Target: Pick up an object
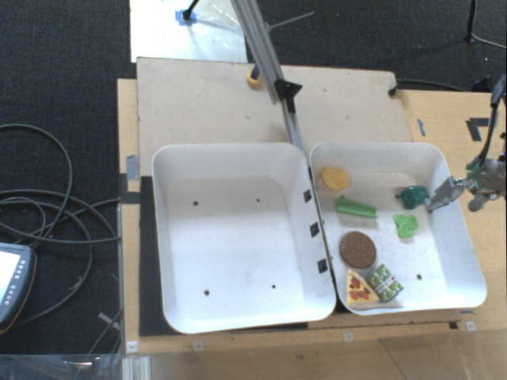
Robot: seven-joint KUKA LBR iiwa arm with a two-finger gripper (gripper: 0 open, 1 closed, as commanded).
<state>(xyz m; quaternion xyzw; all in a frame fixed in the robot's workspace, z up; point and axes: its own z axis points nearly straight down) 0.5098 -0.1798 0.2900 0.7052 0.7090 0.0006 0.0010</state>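
The right bin [463,248] holds several small items. A teal object [412,197] lies near its right wall, with a light green piece [406,226] just below it. A dark green cylinder [356,208] lies mid-bin and a yellow lump [335,179] sits at the top left. A brown disc [357,249], a pizza-slice toy [360,289] and a green-and-white packet [386,283] lie toward the front. My gripper [438,199] reaches in over the right wall, its tip just right of the teal object. Nothing shows held in it.
The left bin [166,212] stands beside the right one, sharing a dark-marked divider edge [314,229]. A slanted metal pole [265,46] crosses the back of the bench. Cables [47,204] and a pendant lie on the floor to the left.
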